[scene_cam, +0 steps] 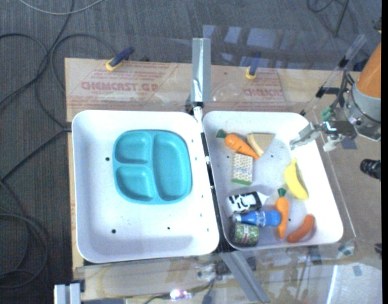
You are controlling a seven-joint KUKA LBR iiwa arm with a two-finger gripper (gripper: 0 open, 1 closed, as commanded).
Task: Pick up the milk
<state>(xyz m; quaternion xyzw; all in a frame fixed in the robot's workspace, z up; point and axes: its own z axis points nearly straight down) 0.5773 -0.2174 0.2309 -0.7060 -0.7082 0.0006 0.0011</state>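
Nearest the lens, the milk (pixel 247 201) lies well below-left of the gripper (pixel 323 133), hemmed by bottle (pixel 260 218) and can (pixel 246 233); whether the jaws are apart I cannot tell, so descend squarely over it.

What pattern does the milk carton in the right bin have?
The milk carton has black and white cow-like patches, seen in the camera view.

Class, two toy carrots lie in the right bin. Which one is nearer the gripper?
The carrot at the bin's far end, beside the wedge of bread, is nearer the gripper. The other carrot lies by the blue bottle.
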